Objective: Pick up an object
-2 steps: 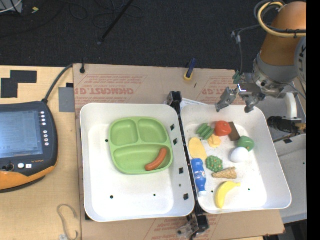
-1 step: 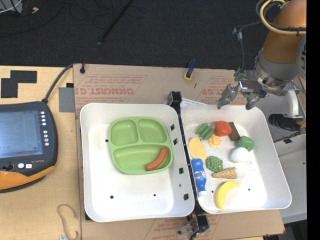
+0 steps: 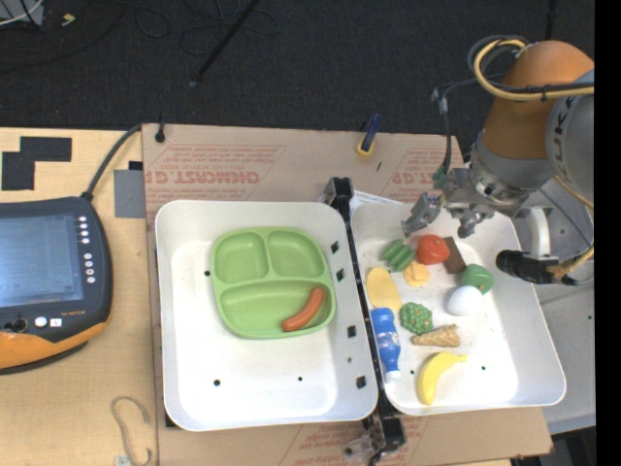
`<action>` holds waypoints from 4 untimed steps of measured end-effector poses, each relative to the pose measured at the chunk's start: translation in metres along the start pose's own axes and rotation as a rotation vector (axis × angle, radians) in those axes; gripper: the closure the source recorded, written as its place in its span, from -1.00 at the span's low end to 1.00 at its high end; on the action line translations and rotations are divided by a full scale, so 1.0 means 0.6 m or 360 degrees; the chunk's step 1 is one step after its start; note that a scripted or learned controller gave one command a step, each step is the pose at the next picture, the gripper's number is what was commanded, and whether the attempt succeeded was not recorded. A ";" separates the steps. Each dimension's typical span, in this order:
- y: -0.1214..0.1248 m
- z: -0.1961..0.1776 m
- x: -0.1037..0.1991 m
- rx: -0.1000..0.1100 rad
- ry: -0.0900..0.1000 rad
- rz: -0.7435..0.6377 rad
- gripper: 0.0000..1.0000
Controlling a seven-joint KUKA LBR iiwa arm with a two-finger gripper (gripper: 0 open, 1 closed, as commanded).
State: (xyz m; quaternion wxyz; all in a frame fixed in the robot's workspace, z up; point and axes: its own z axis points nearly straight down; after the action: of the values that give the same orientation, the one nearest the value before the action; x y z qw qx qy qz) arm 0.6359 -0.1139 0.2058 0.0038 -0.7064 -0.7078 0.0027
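My gripper (image 3: 447,217) hangs open over the far end of the right bin (image 3: 529,357), with nothing between its fingers. Just below it lie a red toy (image 3: 433,249), a brown block (image 3: 454,256) and a green pepper-like toy (image 3: 397,254). Further down the bin are a green ball (image 3: 476,278), a white egg (image 3: 465,300), a yellow piece (image 3: 382,285), a small yellow bit (image 3: 416,274), a green broccoli (image 3: 416,316), a cone (image 3: 436,336), a blue bottle (image 3: 385,338) and a banana (image 3: 437,374).
The left bin (image 3: 194,357) holds a green divided plate (image 3: 267,260) with a sausage (image 3: 304,309) in its front compartment. A tablet (image 3: 44,270) lies at the far left of the bench. A black clip (image 3: 340,194) sits where the bins meet.
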 end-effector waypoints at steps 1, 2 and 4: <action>-0.005 0.076 -0.006 -0.0001 -0.0001 0.0002 -1.00; -0.020 0.160 -0.011 0.0000 -0.0001 0.0002 -1.00; -0.018 0.177 -0.010 -0.0013 -0.0002 0.0010 1.00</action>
State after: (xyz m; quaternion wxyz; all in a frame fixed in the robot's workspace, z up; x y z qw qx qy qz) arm 0.6239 -0.1198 0.0996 0.0006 -0.7087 -0.7056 0.0002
